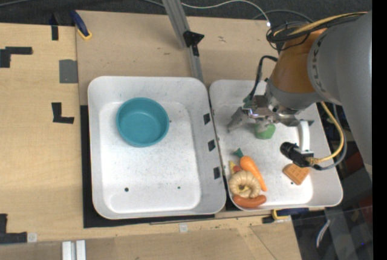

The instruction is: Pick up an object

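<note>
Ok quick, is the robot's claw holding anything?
Gripper: over the right bin, right by a green object; open, shut or holding cannot be told.

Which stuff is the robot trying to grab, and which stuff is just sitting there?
For the job: gripper, green object under the wrist, carrot, cracker.

Just sitting: teal bowl in the left bin, blue clip.

The grey arm's gripper [251,115] hangs over the right white bin [320,192], beside a small green object [264,130]; a round teal bowl [142,121] sits in the left white bin [109,192].
</note>
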`<state>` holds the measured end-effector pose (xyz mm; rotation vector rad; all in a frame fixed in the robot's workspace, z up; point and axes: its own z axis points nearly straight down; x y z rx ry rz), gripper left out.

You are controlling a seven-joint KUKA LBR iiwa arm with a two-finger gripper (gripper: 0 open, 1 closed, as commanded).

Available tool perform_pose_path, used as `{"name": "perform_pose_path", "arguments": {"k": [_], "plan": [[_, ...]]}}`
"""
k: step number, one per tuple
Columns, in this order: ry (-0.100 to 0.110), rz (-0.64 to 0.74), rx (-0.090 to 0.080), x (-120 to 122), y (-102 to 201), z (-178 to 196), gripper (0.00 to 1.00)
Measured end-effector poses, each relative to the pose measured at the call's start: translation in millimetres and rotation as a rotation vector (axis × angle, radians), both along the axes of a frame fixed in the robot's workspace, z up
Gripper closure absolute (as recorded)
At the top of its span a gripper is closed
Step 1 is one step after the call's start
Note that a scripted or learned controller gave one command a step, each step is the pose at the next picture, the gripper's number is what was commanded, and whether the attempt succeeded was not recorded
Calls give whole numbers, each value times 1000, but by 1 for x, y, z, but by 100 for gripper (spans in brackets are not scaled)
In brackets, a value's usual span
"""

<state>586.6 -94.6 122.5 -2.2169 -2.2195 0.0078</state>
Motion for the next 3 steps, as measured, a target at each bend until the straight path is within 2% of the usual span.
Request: {"name": "perform_pose_path", "arguments": {"k": [1, 2, 3], "plan": [[-5, 1, -1, 0, 0, -35, 0], [-4, 2, 0, 0, 1, -24, 100], [-10, -1, 0, -8, -4, 31, 100]]}}
